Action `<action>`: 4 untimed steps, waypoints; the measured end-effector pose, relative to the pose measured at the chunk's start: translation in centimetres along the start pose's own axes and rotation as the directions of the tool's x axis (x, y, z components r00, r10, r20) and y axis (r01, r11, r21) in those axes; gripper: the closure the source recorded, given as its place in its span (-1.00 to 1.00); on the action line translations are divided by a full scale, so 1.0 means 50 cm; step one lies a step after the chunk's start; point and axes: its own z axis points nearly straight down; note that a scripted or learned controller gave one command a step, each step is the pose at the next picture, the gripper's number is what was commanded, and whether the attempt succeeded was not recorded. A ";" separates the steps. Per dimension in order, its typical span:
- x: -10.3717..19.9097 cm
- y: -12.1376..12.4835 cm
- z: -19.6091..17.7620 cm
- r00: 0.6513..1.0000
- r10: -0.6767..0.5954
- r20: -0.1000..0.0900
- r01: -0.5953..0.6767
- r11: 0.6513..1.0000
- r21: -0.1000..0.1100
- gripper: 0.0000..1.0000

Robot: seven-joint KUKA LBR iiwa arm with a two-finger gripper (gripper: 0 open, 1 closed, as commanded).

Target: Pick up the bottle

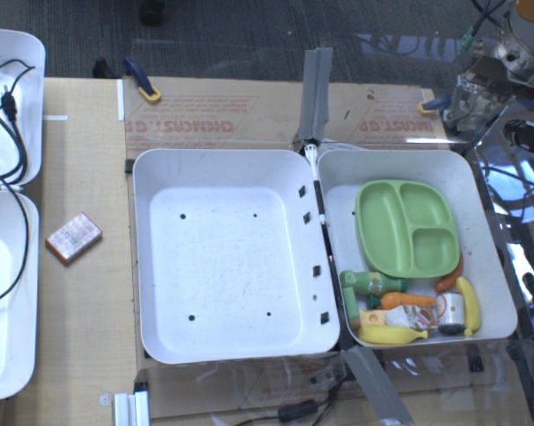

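The green bottle (372, 283), likely light, rigid and slippery, suits a mid-body grasp; the gripper's (476, 96) state is unclear.

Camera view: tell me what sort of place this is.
Probably a robotics lab workcell, not a home. Two shallow white bins, the left bin and right bin, sit on a cardboard-covered bench, with clamps, loose cables, and toy items like a green divided plate and green bottle.

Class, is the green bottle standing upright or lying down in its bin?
Lying down: the green bottle stretches sideways along the right bin floor, below the green plate.
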 end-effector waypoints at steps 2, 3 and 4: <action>-0.074 -0.044 0.157 1.000 0.026 0.000 -0.026 1.000 0.003 -1.00; -0.116 -0.004 0.256 0.952 -0.305 -0.002 0.305 0.952 0.001 -1.00; -0.143 -0.108 0.440 0.968 -0.252 0.000 0.252 0.968 -0.013 -1.00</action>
